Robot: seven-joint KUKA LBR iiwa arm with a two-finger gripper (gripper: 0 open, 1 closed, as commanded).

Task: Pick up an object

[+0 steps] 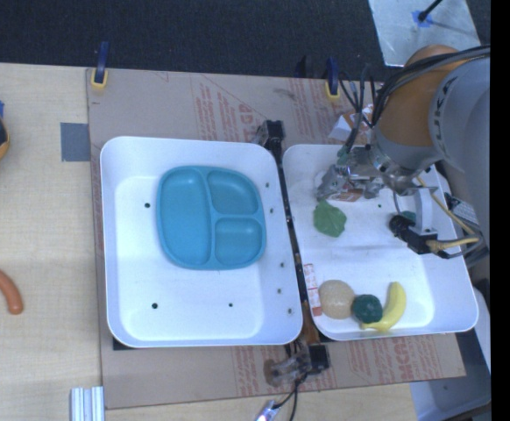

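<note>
Nothing looks picked up yet, as far as you can judge from this view. Your end effector (350,181) sits low over the far part of the right-hand shallow white bin (448,323), and the crumpled green leafy object (329,218) lies on the bin floor just beside and below it, on the near side, apparently free of it. Whether the two are touching you cannot tell. The rest of the likely targets lie well apart from the end effector, toward the near edge of that bin: a pale round bun-like piece (335,297), a dark green ball (367,307) and a yellow banana (392,306), the last two touching. So the grasp itself and the lift are both left to do.

The end effector is a tangle of metal and cables from here, so you cannot tell how it stands. The grey arm (456,103) is cut off at the picture's right side, and a black fitting (410,232) beside the end effector is hard to identify.
</note>
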